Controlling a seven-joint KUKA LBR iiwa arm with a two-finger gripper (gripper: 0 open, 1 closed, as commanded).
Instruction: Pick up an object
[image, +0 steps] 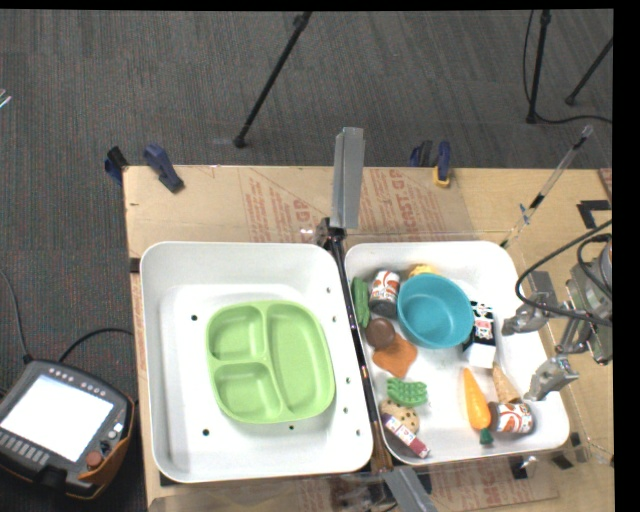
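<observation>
In the camera view the gripper (548, 350) hangs over the right bin's (500, 255) right rim, fingers spread with nothing between them. The toy carrot (475, 398) lies just left, between a blue bowl (435, 310) and a small can (512, 420). I'd drop straight over the carrot's middle, jaws across its width, clear of the can.

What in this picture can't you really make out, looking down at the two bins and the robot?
- Gripper: at the camera view's right edge, too small to tell its finger state.
- Yellow item: mostly hidden behind the blue bowl.
- Labels on the small can and bottle: too small to read.
</observation>
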